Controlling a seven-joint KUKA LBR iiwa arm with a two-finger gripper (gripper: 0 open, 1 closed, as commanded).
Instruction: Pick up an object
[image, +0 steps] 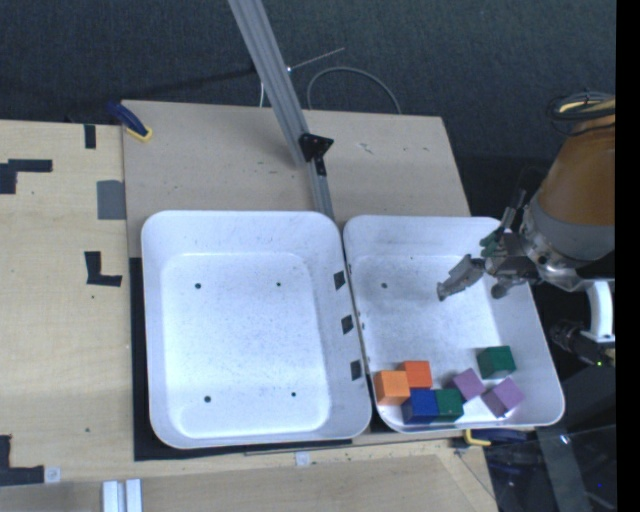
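The arm enters from the right edge of the frame, and its gripper hangs over the right bin, at the middle right of the picture. The two fingers look spread apart, one pointing to the left and one lower to the right, and nothing is between them; the view is a little blurred here, so I judge them open rather than see it sharply.

The things to pick lie together in the lower part of the right bin, well apart from the gripper. There is an orange block with a second orange block touching it, a blue block just below, and a green block beside the blue one. More to the right are a purple block, another purple block near the bin's lower right corner, and a dark green block above them. The left bin is in the middle of the frame.

I think the step in hand is the approach, and no grasp is made yet. The next move calls for going toward the bottom of the frame and descending over one block. The dark green block stands more free than the others, so it seems the easier choice; the orange and blue ones are packed close
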